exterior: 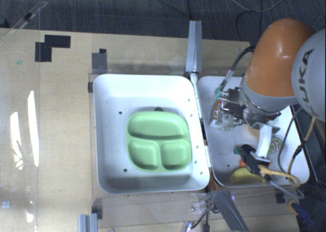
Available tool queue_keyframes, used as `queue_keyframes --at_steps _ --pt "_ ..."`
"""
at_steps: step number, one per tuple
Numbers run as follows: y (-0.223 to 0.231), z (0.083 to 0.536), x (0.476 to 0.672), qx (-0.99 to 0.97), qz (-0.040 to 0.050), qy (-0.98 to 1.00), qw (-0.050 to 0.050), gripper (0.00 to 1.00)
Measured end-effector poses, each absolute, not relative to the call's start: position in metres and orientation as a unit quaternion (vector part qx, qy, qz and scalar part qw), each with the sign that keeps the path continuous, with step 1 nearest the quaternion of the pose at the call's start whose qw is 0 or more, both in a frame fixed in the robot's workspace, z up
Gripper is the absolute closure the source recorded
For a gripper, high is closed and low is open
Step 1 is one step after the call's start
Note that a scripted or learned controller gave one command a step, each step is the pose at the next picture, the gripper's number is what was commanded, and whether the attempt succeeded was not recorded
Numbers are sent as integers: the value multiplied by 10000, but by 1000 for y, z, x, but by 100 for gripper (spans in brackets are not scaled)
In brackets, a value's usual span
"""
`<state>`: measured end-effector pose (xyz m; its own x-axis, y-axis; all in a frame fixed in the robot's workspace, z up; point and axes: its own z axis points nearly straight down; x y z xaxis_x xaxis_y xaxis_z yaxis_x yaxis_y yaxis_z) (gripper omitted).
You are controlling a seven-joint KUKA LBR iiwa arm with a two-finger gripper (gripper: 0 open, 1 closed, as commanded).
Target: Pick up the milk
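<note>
Milk cannot be made out in the right bin (224, 150) under the arm (277, 68), nor how the fingers (220, 120) stand.

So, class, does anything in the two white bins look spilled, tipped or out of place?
Nothing stands out. The pale green three-compartment plastic tray lies flat in the shallow white left bin. In the right bin, a yellow item sits at the near edge, partly hidden by the grey arm; no spill shows.
</note>
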<state>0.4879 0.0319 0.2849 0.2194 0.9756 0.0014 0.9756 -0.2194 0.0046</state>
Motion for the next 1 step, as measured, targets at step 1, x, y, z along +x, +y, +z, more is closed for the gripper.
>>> queue_keyframes --at_steps 1 --pt "-3 231 487 7638 9 6455 7 100"
